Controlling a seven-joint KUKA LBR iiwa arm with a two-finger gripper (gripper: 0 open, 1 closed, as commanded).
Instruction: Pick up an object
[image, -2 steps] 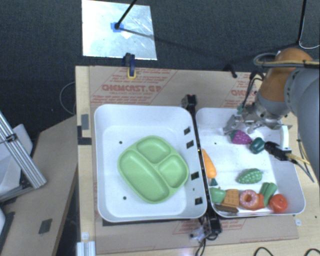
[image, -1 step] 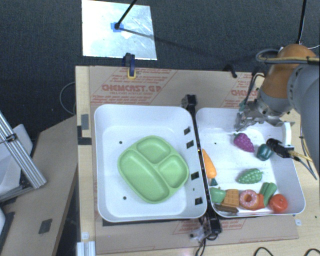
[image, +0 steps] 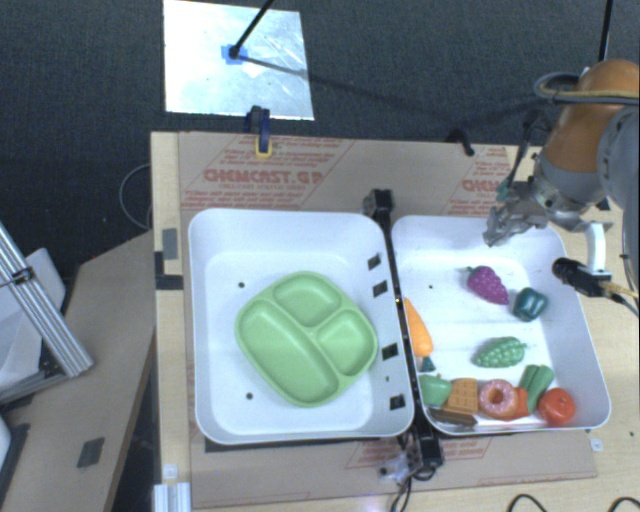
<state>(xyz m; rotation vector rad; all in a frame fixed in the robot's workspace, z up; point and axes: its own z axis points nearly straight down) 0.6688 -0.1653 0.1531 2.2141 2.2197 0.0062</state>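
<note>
My gripper (image: 497, 236) hangs over the far right corner of the right bin (image: 445, 250), fingers pointing down-left with nothing seen between them. Toy foods lie in that bin: purple grapes (image: 487, 284), a green pepper (image: 529, 303), green grapes (image: 499, 352), an orange carrot (image: 418, 328) along the left wall. At the near edge sit a pink donut (image: 498, 398), a waffle-like piece (image: 461, 395), a red tomato (image: 557, 405) and a green vegetable (image: 535, 380). The purple grapes are the nearest item, a short way below the gripper.
The left bin (image: 215, 300) holds a green divided plate (image: 305, 338). A black divider with clips (image: 390, 300) runs between the bins. A metal frame (image: 35, 310) stands at the left, and a foil sheet (image: 235, 60) lies beyond the bench.
</note>
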